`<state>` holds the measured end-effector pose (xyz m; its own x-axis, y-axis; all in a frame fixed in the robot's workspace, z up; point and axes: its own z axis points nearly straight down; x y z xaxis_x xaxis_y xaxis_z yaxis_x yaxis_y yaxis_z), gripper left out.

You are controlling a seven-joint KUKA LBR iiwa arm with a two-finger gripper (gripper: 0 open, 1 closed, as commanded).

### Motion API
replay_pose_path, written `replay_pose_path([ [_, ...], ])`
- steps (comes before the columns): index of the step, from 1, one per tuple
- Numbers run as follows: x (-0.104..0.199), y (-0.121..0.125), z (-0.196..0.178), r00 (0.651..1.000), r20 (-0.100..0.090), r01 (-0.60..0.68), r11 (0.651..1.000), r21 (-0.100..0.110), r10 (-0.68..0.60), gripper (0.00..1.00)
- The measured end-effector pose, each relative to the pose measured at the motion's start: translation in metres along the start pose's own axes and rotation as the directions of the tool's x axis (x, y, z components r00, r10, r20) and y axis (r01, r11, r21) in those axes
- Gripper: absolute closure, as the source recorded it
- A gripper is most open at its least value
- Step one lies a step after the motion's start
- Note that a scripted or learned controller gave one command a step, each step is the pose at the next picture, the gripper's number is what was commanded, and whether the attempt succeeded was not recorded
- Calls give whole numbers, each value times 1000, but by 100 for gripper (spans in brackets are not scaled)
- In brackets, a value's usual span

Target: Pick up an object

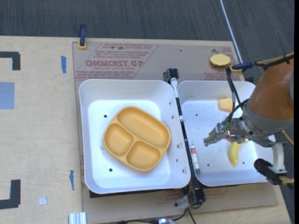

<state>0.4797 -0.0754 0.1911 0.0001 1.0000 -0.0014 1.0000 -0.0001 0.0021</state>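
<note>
Banana [233,154], small, yellow, curved, lies beneath the tool [216,136], whose grip state is unclear.

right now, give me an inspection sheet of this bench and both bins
surface: cardboard sheet on a pale wood bench, bearing two shallow white bins.
job's things: yellow banana-shaped toy and a yellow block in the right bin; yellow three-compartment plastic plate in the left bin.
clutter: yellow disc on the cardboard, outside the bins.
grippers: gripper over the right bin, beside the banana; finger state unclear.
cables: black cable along the arm.
surroundings: dark carpet.
</note>
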Motion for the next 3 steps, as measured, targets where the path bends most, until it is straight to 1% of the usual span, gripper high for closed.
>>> replay_pose_path([
  [1,47,1,-12,1000,-1,2,1000,-2,-2,100],
  [2,5,0,3,1000,-2,0,1000,4,0,100],
  [3,70,1,-18,1000,-2,2,1000,-2,-2,100],
])
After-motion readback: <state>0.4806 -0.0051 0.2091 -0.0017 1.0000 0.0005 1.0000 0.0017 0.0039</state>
